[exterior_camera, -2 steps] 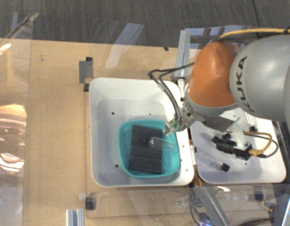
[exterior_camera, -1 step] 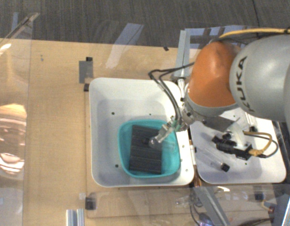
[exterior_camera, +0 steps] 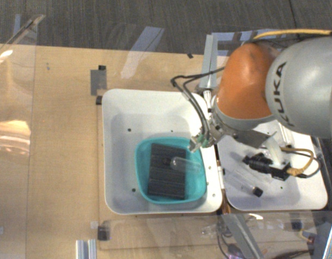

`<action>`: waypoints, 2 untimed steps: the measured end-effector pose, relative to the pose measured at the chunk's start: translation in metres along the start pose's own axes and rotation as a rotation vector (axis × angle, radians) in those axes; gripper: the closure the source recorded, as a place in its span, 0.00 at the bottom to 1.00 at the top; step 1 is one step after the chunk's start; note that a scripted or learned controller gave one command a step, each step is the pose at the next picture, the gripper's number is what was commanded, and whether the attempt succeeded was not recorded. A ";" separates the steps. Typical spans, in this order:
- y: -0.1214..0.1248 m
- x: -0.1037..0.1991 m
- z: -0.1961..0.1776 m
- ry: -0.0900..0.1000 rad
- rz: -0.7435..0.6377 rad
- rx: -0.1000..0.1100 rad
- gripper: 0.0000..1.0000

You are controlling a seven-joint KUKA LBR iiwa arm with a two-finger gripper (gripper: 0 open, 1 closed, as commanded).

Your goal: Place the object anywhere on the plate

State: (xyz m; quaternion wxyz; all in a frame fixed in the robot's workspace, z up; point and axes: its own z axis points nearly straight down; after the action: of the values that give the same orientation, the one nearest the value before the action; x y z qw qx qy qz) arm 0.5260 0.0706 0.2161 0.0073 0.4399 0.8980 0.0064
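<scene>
A teal plate (exterior_camera: pixel 143 154) sits in the left white bin (exterior_camera: pixel 118 134), toward its front right. A black ribbed rectangular object (exterior_camera: pixel 167 171) lies flat on the plate and covers much of its middle. Something small and translucent (exterior_camera: pixel 180 161) rests on the object's upper right part; I cannot tell what it is. My gripper (exterior_camera: pixel 198 142) hangs over the plate's upper right rim, apart from the black object. The orange and grey wrist above it hides much of the gripper.
The right white bin (exterior_camera: pixel 311 196) lies under the arm, with a small black piece (exterior_camera: pixel 257 191) near its front. The wall between the two bins runs just right of the plate. Bare wooden bench stretches away to the left.
</scene>
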 end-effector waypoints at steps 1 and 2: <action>0.000 0.000 0.000 0.000 0.000 0.000 0.00; 0.002 -0.001 -0.011 -0.002 -0.001 -0.006 1.00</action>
State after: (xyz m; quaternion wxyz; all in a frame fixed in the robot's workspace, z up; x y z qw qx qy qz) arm 0.5281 0.0708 0.2271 0.0098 0.4393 0.8982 0.0085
